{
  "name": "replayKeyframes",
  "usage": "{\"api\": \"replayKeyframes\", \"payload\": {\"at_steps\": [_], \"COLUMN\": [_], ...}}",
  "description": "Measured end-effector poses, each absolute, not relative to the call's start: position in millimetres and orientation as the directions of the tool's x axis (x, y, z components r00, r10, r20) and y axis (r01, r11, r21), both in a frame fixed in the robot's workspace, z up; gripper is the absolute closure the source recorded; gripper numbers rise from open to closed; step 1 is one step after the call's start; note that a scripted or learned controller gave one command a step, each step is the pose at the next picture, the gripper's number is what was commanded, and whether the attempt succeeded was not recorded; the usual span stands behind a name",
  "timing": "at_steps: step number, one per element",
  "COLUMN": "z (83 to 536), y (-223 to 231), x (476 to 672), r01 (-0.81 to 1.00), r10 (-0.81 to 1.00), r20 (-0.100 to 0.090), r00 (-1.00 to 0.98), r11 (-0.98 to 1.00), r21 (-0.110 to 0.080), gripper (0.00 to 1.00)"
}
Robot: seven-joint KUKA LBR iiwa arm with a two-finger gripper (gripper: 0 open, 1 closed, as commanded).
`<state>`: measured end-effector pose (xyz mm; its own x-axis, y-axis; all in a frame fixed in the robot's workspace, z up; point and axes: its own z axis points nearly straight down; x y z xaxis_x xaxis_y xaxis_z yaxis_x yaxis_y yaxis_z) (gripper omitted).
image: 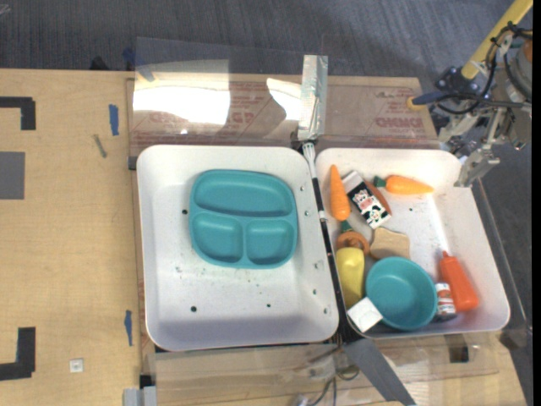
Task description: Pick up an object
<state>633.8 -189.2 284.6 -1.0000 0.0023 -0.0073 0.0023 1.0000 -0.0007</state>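
1. You see the pincer at the upper right corner of the right bin, hanging at its rim; you cannot tell how it is set.
2. In that right bin lie a teal bowl, an orange bottle just right of it, a yellow piece at its left, and a white card at the front.
3. Further back you find two carrots, one upright along the left wall, one lying near the rear, with a small black-and-white carton between them.
4. The left bin holds a teal divided plate.
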Motion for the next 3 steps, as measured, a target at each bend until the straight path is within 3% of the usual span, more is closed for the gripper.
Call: {"api": "replayKeyframes", "payload": {"at_steps": [1, 2, 3], "z": [119, 91, 95], "y": [-200, -165, -138], "x": [596.1, 642.3, 573.2], "r01": [0.027, 0.185, 0.289], "r10": [0.027, 0.185, 0.289], "r20": [0.009, 0.024, -0.024], "r00": [-1.000, -0.983, -0.957], "r11": [1.000, 0.983, 0.957], "r21": [0.003, -0.008, 0.001], "gripper": [0.00, 0.00, 0.00]}}
